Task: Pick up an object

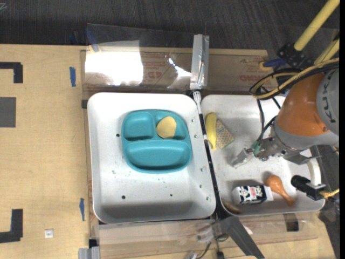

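Observation:
In the right bin (237, 104) lie a yellow banana (210, 130) against the left wall, a speckled tan piece (223, 136) beside it, a small black-and-white cow-patterned can (250, 193) near the front, and an orange pear-shaped toy (279, 186) to its right. My gripper (241, 157) hangs low over the middle of this bin, right of the banana and above the can, with its fingers apart and nothing between them. The arm with its orange band (303, 112) reaches in from the right.
The left bin (108, 188) holds a teal divided plate (156, 140) with a yellow lemon-like object (166, 127) in its upper right compartment. A clear plastic sheet and a taped divider (199, 61) stand behind the bins. Cables run at the upper right.

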You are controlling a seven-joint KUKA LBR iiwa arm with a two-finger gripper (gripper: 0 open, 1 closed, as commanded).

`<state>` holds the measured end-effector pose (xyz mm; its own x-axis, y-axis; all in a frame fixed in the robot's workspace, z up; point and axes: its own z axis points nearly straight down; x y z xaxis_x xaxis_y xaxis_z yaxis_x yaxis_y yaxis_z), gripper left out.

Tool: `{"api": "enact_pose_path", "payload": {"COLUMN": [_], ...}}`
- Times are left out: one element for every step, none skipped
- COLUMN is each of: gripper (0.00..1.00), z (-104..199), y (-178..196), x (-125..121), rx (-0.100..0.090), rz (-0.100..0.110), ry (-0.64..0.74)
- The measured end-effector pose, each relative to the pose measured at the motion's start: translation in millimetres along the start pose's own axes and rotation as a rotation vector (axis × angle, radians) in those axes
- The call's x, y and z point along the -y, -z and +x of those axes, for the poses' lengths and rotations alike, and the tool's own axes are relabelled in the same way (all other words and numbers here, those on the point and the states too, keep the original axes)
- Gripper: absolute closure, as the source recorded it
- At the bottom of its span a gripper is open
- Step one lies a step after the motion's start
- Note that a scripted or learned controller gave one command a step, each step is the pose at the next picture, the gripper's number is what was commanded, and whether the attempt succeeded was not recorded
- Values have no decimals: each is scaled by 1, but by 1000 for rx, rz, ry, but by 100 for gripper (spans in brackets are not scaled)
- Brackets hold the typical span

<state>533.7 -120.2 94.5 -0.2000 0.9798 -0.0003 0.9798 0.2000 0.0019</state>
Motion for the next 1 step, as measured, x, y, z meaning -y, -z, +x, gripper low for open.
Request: {"api": "enact_pose_path", "payload": {"gripper": [0], "z": [14], "y": [-6], "x": [-20], "rx": [4], "rz": [-5], "ry": [454]}}
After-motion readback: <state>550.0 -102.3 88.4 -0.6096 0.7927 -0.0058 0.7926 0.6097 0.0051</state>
